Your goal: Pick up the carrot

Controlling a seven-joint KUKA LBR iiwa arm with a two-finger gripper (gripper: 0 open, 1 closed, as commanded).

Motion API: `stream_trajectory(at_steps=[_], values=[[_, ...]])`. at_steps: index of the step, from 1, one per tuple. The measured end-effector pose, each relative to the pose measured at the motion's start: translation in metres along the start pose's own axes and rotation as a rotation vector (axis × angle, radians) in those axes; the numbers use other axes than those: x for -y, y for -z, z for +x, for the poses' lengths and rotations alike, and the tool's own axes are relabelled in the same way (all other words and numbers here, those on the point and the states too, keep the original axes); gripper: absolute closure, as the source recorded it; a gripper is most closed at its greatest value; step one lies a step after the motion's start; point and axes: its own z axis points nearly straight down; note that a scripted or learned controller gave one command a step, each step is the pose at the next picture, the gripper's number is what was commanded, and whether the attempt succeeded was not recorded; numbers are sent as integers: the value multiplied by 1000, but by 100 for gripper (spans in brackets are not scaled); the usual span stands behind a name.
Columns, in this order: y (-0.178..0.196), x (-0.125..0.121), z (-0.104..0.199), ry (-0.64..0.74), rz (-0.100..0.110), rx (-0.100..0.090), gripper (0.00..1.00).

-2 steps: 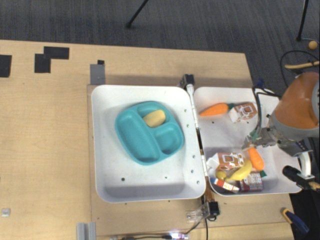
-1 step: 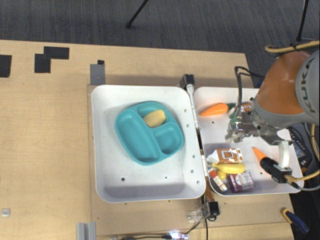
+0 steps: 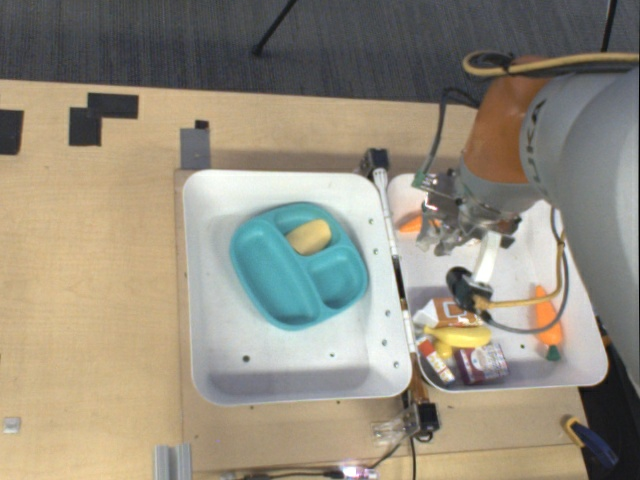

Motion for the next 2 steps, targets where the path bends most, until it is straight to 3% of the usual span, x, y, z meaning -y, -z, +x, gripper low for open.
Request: stream_trajectory(at_steps=[1, 2], values=[[-96, -38, -69, 193, -7, 1, 100], [-98, -36, -68, 195, -4, 1, 0]])
